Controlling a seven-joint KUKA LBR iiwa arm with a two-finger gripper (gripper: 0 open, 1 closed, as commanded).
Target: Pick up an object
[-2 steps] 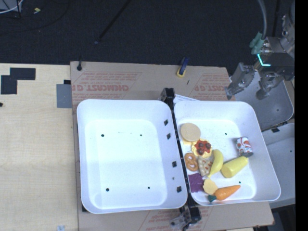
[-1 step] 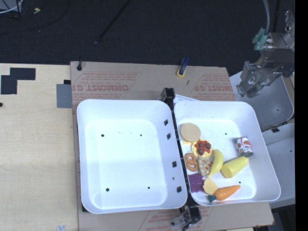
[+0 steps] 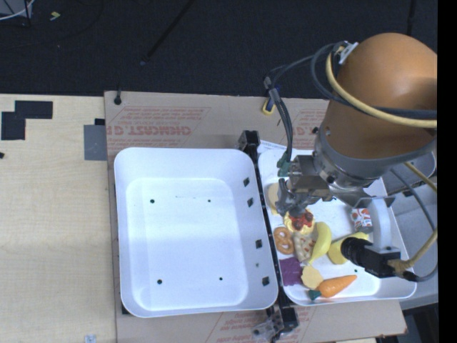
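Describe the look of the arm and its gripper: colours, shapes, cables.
The arm is grey with a large rounded orange band above the wrist. A yellow cable and black cables loop around it. The gripper is a dark grey metal block.

Both white bins (image 3: 186, 170) look like smooth moulded plastic with a soft sheen, and they sit on a matt brown cardboard sheet (image 3: 178, 123) printed in red. The desk (image 3: 50, 213) looks like pale, matt wood. The arm's orange band (image 3: 389, 84) is smooth and glossy, and the toy foods (image 3: 314, 252) look like shiny plastic.
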